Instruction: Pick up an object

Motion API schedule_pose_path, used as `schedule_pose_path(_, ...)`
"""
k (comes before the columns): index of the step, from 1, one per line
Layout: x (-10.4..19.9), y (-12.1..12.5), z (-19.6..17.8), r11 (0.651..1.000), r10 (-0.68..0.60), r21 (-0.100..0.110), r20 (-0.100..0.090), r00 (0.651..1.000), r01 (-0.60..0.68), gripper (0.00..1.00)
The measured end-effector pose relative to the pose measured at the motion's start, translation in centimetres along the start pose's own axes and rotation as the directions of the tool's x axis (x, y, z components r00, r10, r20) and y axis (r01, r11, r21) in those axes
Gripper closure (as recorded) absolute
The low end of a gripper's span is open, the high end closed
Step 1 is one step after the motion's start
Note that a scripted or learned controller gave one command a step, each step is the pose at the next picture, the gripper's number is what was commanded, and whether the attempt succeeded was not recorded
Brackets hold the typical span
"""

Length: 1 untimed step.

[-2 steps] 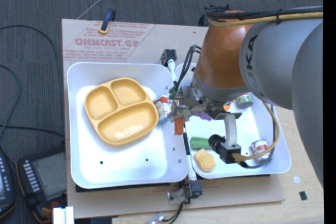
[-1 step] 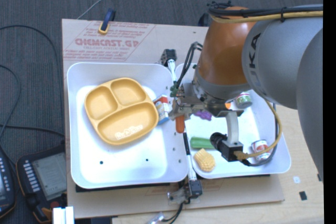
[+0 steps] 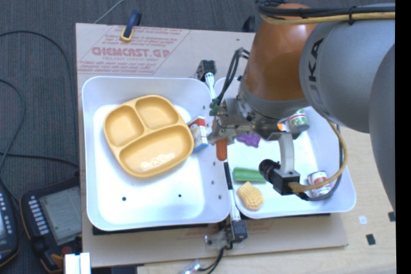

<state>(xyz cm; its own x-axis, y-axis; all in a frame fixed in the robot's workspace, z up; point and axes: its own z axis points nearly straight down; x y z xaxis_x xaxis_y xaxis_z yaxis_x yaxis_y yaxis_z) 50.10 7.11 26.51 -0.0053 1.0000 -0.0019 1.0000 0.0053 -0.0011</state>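
My gripper (image 3: 220, 129) hangs low over the seam between the two bins, under the arm's orange band (image 3: 282, 54). A small red, white and blue box (image 3: 200, 132) lies just left of it, at the left bin's right edge. An orange stick-shaped piece (image 3: 221, 151) lies directly below the gripper. In the right bin (image 3: 337, 202) lie a purple toy (image 3: 248, 138), a green piece (image 3: 246, 174) and a yellow corn cob (image 3: 250, 196). I see nothing held in the gripper.
A yellow divided plate (image 3: 149, 135) takes up much of the left bin (image 3: 90, 144). Two small cans (image 3: 318, 180) (image 3: 297, 120) sit in the right bin near the arm. The arm's bulk hides the right bin's far part.
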Motion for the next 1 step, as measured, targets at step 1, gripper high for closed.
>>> schedule_pose_path(1, 5.95, 0.97, 3.28, 1.0, 0.004, 0.001, -0.001, 1.0, -0.004, 1.0)
